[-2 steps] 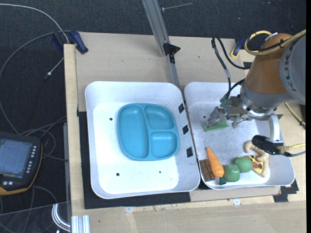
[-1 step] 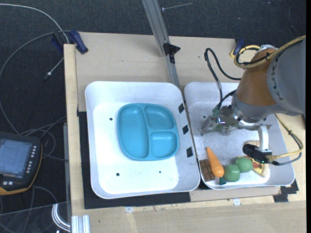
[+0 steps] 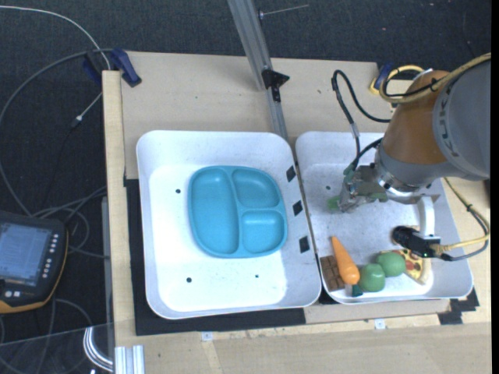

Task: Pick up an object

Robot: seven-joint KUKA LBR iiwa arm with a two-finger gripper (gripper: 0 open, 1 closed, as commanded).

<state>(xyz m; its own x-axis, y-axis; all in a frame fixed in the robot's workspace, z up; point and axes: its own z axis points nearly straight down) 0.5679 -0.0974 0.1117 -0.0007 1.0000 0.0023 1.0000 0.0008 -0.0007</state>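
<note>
Green object (image 3: 334, 203), small, on right bin (image 3: 312, 162) floor, at 9 o'clock of end effector (image 3: 352, 193), just beside tips. Grip state: cannot tell, too small and blurred. Judgement: centre tips over object, descend straight, close before lifting. Carrot (image 3: 345, 260), green ball (image 3: 373, 277), yellow toy (image 3: 415, 265) cluster at 5 o'clock, apart. Blue plate (image 3: 236, 211) in left bin (image 3: 156, 162). Cable (image 3: 347, 104) loops near wrist; possible snag.

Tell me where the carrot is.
The carrot lies in the right bin, near its front-left corner, just left of the green toys and below the gripper.
</note>
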